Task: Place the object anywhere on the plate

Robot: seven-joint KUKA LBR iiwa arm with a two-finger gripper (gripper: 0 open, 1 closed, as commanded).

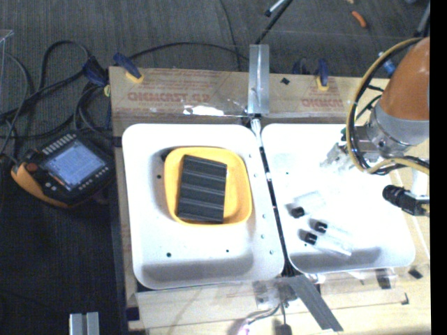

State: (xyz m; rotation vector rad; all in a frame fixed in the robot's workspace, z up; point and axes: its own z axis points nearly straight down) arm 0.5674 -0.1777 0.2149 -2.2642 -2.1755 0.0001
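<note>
Dark ribbed block [202,188] already lies flat on yellow plate [239,187], left bin [140,208]. Looks stiff, light; ridges give grip, take across short sides. Gripper [335,155] at 3 o'clock over right bin [398,246]; jaws' state: cannot tell.

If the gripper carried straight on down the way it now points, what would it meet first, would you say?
Probably the bare white floor of the right bin, near its far side. The gripper hangs above that spot; the small clear vials lie nearer the camera. Depth is hard to judge.

Dark carpet [140,12] is lying around the wooden tabletop [202,96]; black cables [63,75] and a pendant [66,169] are resting left.
</note>
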